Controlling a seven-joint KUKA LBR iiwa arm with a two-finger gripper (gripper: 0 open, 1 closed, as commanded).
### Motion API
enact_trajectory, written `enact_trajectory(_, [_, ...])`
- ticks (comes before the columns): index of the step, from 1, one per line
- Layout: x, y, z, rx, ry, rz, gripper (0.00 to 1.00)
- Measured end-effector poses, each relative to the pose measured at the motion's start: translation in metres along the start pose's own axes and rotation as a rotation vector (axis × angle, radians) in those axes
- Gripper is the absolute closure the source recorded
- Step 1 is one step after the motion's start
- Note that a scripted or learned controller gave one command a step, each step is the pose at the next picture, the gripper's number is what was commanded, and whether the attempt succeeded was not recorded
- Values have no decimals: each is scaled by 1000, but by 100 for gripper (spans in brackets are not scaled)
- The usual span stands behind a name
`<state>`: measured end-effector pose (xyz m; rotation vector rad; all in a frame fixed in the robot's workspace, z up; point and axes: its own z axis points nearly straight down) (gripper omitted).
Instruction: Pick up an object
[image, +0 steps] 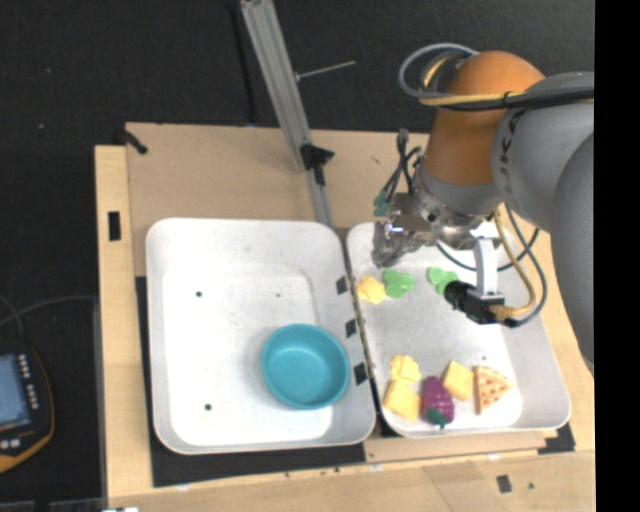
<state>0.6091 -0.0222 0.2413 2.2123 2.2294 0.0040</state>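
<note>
**Grasp approach over the far-left corner of the right bin**

The gripper (392, 243) hangs from the orange-banded wrist above the far-left part of the right bin (545, 375). From this slanted overhead view it cannot be told how wide it stands, and nothing is seen held in it.

The nearest candidates lie just near of the gripper: a small yellow piece (371, 290) close to the bin's left wall, touching or almost touching a green piece (398, 284) on its right. A second green piece (441, 276) lies further right, beside a black fitting on the arm's cabling.

Judgement for the step in hand: the arm appears to be lining up for a descent on the yellow-and-green pair. A clean pick calls for centring on one piece rather than on the seam between them, since a closing grip on the seam would likely push both aside. The yellow piece sits near the wall, so the closing direction should run along the wall, not into it.

Along the near edge of the right bin lies a cluster: two yellow blocks (403, 387), purple grapes (437, 399), a yellow wedge (458, 380) and a pizza slice (489, 386). The left bin (200, 260) holds a blue bowl (304, 365), well apart from the gripper.
</note>
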Motion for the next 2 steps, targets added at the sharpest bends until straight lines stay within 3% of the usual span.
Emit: enact_trajectory(2, [108, -2, -17, 2, -1, 5, 100])
